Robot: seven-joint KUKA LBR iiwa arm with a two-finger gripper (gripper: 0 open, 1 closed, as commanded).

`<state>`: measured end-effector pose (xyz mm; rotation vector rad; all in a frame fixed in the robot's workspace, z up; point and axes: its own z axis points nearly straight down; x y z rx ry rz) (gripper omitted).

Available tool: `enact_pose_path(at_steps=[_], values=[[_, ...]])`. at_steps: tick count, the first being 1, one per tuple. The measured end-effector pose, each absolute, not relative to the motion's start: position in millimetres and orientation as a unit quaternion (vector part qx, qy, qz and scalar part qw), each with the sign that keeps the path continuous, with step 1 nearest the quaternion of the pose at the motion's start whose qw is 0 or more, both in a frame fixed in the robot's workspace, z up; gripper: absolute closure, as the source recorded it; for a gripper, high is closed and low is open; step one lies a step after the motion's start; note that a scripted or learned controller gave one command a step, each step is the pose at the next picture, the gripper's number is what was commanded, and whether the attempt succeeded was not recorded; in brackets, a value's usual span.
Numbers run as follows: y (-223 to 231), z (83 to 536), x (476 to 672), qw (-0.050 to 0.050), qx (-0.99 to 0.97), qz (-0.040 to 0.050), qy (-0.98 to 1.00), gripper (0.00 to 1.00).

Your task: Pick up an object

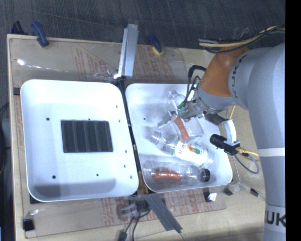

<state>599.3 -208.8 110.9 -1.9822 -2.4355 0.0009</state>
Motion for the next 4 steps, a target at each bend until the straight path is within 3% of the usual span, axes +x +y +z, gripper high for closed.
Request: enact_pose_path(at_steps=[1,2,3,4], values=[[-208.6,96.1,605.4,-0.001,-0.605,0.0,-0.796,0.0],[-156.6,127.3,629.4,0.001,-0.607,0.0013,-0.795,0.0],[-210.3,90.2,639.9,0.004,-0.594,0.0021,-0.805,0.0],[-209.2,100.2,640.3,0.004,-0.591,0.0029,-0.806,1.0]])
